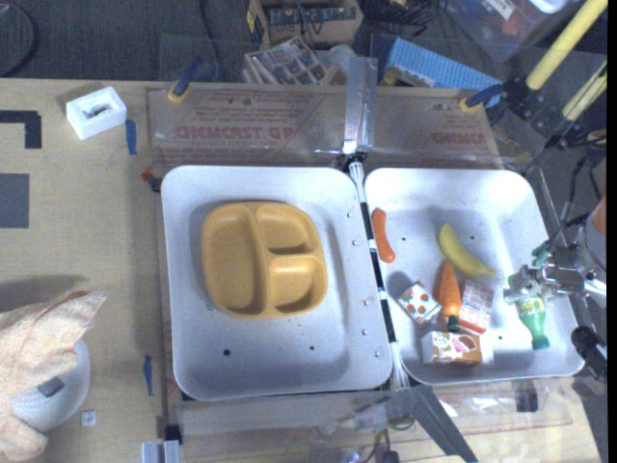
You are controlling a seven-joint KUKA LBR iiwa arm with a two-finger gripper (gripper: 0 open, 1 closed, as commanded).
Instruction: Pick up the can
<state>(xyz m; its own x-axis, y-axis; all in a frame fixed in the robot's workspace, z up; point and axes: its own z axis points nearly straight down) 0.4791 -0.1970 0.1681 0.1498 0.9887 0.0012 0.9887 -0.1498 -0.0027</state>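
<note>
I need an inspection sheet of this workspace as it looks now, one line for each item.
surface: left bin and right bin, side by side on the bench.
job's things: small printed pack in right bin may be the can; cannot tell.
clutter: yellow divided plate in left bin; sausage, banana, carrot, green bottle in right bin.
end effector: at right bin's right edge, above green bottle.
cables: black cables behind the bench.
surroundings: white box, cloth at left.

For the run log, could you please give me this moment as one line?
claw at right bin's right edge, by green bottle | yellow plate in left bin | grasp: unclear
</note>
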